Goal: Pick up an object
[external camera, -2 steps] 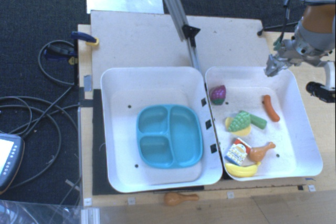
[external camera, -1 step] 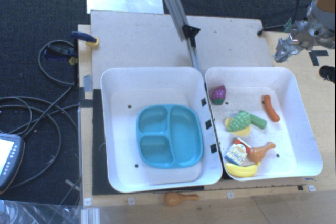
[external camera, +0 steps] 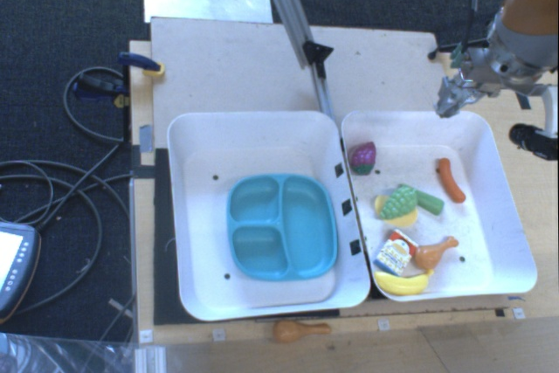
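The right bin [external camera: 500,188] holds several toy foods: a purple fruit [external camera: 362,156], an orange-red sausage [external camera: 451,180], a green and yellow corn piece [external camera: 404,203], a small carton [external camera: 394,254], a brown drumstick [external camera: 433,252] and a yellow banana [external camera: 403,282]. My gripper [external camera: 450,98] hangs above the far edge of that bin, beyond the sausage. Nothing shows between its fingertips, which look close together.
The left bin [external camera: 192,188] holds a blue divided plate [external camera: 281,227]. Another drumstick [external camera: 300,329] lies on the bench in front of the bins. A slanted metal pole [external camera: 288,0] crosses the back, and cables [external camera: 61,188] lie at the left.
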You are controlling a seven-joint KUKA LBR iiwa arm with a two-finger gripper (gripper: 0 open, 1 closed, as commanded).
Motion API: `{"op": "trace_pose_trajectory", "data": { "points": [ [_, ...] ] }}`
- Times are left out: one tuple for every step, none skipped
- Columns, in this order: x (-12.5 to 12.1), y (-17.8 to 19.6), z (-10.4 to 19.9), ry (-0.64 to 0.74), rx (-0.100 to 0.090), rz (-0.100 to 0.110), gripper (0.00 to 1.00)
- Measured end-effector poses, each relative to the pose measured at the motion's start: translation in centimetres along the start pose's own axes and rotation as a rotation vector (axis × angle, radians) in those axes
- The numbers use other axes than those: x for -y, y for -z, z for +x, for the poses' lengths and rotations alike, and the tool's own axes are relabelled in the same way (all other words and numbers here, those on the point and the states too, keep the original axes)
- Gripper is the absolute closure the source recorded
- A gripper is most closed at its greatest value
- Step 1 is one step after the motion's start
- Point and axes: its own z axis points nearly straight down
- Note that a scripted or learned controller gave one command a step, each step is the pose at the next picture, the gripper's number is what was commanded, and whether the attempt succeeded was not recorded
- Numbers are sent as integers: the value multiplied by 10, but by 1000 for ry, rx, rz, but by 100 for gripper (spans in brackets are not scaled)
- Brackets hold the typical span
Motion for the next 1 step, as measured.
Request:
{"op": "trace_pose_trajectory", "data": {
  "points": [
    [18,-19,48,0,-1,4,100]
  ]
}}
